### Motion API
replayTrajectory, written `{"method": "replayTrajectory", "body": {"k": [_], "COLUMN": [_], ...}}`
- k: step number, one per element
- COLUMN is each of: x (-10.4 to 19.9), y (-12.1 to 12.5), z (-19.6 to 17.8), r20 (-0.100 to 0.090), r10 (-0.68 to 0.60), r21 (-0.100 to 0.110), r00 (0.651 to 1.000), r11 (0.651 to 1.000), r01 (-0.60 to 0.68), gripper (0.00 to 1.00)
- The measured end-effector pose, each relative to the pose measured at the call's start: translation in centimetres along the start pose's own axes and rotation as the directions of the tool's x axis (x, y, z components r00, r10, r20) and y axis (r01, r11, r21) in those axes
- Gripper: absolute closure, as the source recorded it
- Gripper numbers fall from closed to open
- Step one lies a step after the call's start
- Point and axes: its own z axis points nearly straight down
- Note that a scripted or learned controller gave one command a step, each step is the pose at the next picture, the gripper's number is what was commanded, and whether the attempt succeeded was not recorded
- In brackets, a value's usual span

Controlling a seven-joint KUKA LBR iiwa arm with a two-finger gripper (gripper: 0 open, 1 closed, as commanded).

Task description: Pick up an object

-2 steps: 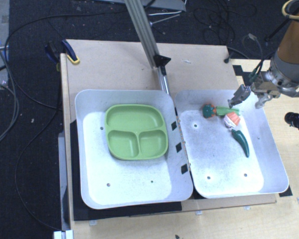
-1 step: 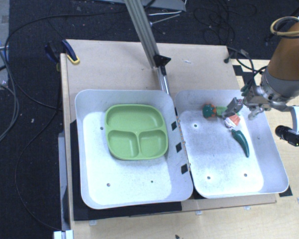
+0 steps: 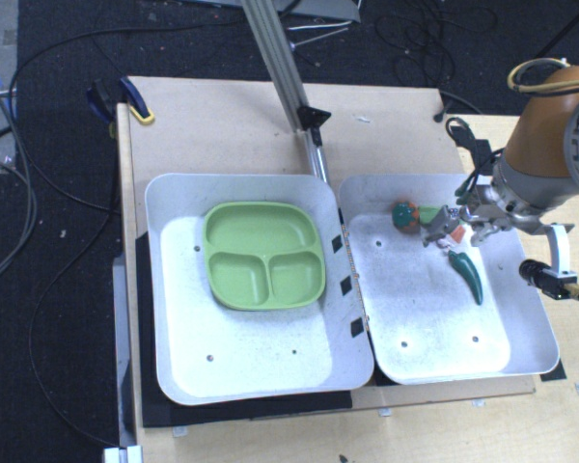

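In the right bin, a dark green pepper-shaped toy lies slanted near the middle right. A small round toy, green with orange and red parts, rests near the bin's far edge. My gripper hangs low over the bin between the two toys, just above the pepper's upper end and right of the round toy. The arm's wrist hides the gripper's tips, so I cannot make out whether anything is held.
A light green divided plate sits in the left bin. A slanted metal pole rises behind the bins. The arm's orange band stands over the right bin's far right corner.
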Motion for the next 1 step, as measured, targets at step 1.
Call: {"method": "replayTrajectory", "body": {"k": [1], "x": [0.75], "y": [-0.21], "z": [4.54], "r20": [0.000], "r10": [-0.001], "r21": [-0.002], "r00": [1.000], "r11": [1.000], "r01": [0.001], "gripper": [0.00]}}
